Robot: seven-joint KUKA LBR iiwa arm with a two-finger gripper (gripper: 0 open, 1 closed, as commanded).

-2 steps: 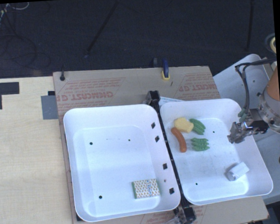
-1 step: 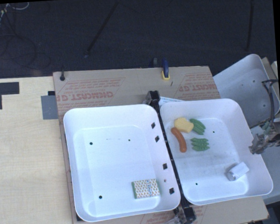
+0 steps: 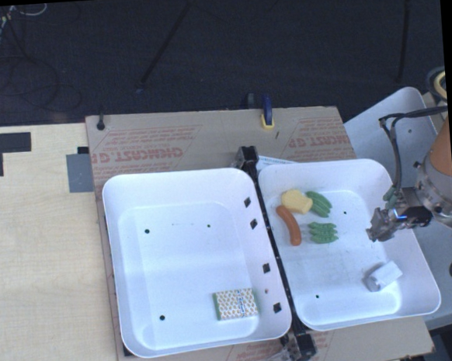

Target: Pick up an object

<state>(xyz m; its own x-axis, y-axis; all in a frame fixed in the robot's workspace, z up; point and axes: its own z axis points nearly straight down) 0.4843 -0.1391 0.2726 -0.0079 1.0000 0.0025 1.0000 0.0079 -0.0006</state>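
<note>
In the right bin [image 3: 353,314] lie a yellow piece [image 3: 295,201], an orange sausage shape [image 3: 290,225], two green pieces [image 3: 319,203] [image 3: 323,233] and a small grey block [image 3: 381,276] near the front right corner. A patterned green-white box [image 3: 236,304] rests at the front of the left bin [image 3: 142,299]. My gripper [image 3: 382,230] hangs over the right bin's right side, to the right of the green pieces and above the grey block. Nothing shows between its fingers.
Both bins sit on a cardboard sheet [image 3: 176,145] on the wooden bench. A black clip divider [image 3: 249,160] joins the bins at the back. A blue-yellow clamp [image 3: 267,114] holds the cardboard's far edge. Cables loop at the arm [image 3: 408,122].
</note>
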